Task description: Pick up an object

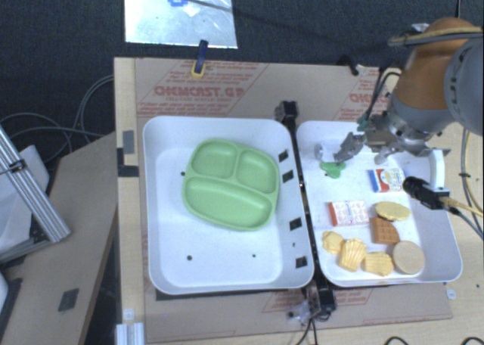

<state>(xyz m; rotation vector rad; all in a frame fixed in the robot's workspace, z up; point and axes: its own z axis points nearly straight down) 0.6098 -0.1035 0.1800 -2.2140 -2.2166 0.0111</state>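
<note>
2 white bins side by side here, and the gripper (342, 153) is low over the right bin (454, 256), near its upper left corner, right above a small green piece (331, 169). Can't tell if the fingers are spread or closed, too blurry. Looks like the reach-in step to me, with nothing visibly held. Next it probably needs to settle squarely on that green bit and close. The rest is clustered lower: a red and white packet (349, 212), yellow ridged snacks (352, 253), a tan round cookie (408, 256). The green divided plate (231, 183) sits alone in the left bin (162, 207), out of the way.
</note>
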